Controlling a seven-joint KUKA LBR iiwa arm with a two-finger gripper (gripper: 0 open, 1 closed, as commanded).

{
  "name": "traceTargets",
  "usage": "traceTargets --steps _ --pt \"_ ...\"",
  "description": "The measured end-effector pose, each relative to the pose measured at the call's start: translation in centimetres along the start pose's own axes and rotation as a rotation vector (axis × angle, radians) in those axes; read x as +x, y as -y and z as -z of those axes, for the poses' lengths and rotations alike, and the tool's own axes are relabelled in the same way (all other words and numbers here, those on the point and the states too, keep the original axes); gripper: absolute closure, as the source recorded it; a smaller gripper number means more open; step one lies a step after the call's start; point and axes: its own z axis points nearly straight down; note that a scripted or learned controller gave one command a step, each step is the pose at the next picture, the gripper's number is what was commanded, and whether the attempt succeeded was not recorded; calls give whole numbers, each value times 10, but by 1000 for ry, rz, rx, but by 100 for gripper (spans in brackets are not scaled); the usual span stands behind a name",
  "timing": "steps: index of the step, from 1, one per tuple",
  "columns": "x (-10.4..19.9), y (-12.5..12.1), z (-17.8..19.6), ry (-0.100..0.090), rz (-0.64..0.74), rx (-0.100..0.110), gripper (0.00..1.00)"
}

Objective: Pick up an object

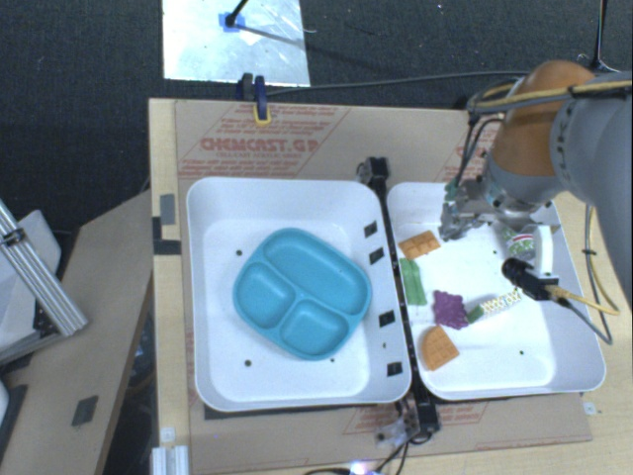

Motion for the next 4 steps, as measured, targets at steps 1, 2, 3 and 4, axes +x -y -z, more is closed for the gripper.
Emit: traceTargets --steps 1,2,3,4 --pt "-9 0 49 1 -3 -2 100" --pt "-10 -11 97 1 2 -2 100" --pt "39 -11 105 -2 7 2 100" --pt "91 -7 111 -2 8 2 100"
